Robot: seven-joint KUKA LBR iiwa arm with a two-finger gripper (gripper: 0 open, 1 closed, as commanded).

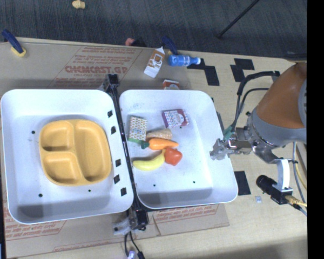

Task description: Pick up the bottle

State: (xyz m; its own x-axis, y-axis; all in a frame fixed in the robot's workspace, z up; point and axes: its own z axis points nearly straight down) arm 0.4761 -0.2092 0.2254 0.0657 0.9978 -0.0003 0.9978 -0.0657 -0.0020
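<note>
Currently gripper [220, 149] at right bin [218, 171] rim, finger state unclear; bottle [182, 61] well apart.

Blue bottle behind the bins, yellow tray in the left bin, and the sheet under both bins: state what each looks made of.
Bottle: likely clear plastic, blue tinted, with a bright glint; too small to be sure.
Tray: looks like moulded plastic, matte yellow, with smooth rounded compartments.
Sheet: corrugated cardboard by its look, dull tan with red printed lettering.
</note>
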